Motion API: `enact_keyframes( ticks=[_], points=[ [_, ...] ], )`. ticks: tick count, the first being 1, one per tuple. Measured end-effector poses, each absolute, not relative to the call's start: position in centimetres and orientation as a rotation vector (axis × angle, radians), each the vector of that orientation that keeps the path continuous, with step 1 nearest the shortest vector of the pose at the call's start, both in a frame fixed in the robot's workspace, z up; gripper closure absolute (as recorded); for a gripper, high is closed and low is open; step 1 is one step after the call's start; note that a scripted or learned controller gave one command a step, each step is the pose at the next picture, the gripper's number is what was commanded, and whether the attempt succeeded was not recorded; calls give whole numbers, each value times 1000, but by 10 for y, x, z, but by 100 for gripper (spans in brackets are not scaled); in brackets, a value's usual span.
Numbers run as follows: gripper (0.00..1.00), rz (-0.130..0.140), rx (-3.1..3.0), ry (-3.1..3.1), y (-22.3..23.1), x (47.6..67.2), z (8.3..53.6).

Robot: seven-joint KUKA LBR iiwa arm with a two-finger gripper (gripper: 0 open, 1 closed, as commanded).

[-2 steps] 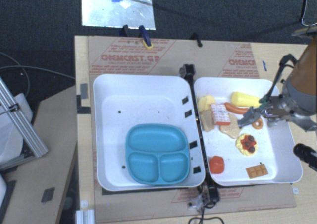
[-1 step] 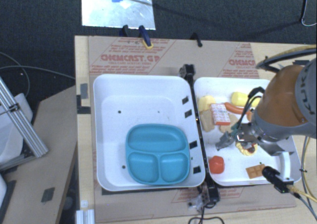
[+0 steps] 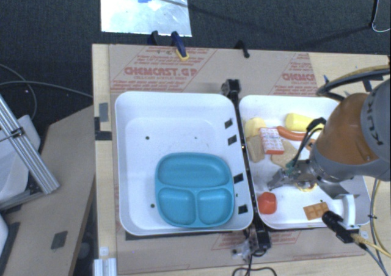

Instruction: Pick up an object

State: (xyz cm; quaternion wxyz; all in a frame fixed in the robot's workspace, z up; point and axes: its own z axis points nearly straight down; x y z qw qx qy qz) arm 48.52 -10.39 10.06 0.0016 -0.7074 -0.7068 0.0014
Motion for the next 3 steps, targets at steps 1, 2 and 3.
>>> enact_keyframes(
  ticks=[1,2,3],
  points=[
    [0,-10,-2213,-2236,-41,488,189],
    [0,4,-2223,-2217,-85,485,104],
    [100,-3,-2220,-2226,-83,487,118]
  ],
)
